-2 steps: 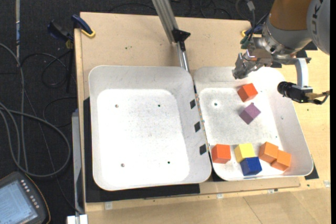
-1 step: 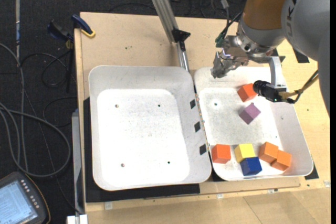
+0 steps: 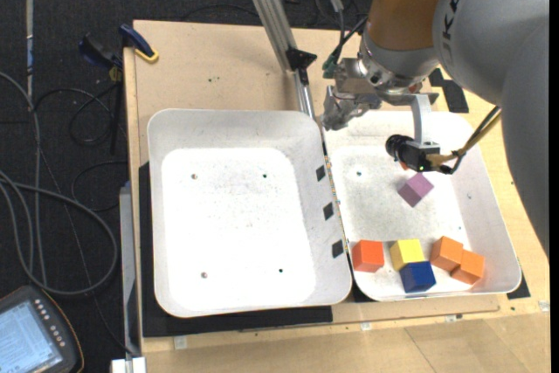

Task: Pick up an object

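My gripper (image 3: 339,113) hangs over the far left corner of the right bin (image 3: 500,227), close to the rim shared by the two bins. Nothing shows in its grasp. A purple cube (image 3: 417,188) lies in the middle of the right bin, below and to the right of the gripper. Along that bin's near edge sit an orange cube (image 3: 368,255), a yellow cube (image 3: 406,252), a blue cube (image 3: 418,276) and two orange blocks (image 3: 459,259) touching each other.
The left bin (image 3: 159,144) is beside the right one, its floor bare and speckled. A slanted metal rail (image 3: 266,0) crosses the back of the bench. A black cabled part (image 3: 405,149) hangs from the wrist just above the purple cube. Clamps (image 3: 122,48) lie at the back left.
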`<state>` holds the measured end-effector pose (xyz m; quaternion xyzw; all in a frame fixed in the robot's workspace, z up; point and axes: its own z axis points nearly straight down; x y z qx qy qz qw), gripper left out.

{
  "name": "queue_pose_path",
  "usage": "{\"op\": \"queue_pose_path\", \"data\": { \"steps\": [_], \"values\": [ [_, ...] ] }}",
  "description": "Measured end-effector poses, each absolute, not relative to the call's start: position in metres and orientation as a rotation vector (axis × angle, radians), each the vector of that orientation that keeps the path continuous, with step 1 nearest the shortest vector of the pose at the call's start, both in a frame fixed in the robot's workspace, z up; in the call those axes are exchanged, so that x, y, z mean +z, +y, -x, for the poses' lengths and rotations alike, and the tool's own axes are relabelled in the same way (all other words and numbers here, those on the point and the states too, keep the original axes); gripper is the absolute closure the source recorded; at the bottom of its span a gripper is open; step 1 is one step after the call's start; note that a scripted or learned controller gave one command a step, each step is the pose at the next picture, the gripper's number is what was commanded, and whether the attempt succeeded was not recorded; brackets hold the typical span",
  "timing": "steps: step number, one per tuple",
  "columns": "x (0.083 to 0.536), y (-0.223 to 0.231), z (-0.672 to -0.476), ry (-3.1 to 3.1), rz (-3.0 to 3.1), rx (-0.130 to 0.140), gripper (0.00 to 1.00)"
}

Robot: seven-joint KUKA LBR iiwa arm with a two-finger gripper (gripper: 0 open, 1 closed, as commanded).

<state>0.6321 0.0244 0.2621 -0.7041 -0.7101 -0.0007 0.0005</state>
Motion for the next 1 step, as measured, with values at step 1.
{"op": "queue_pose_path", "data": {
  "steps": [1],
  "values": [
    [0.2573,0.0724,-0.6200,-2.228,2.211,0.001,1.00]
  ]
}}
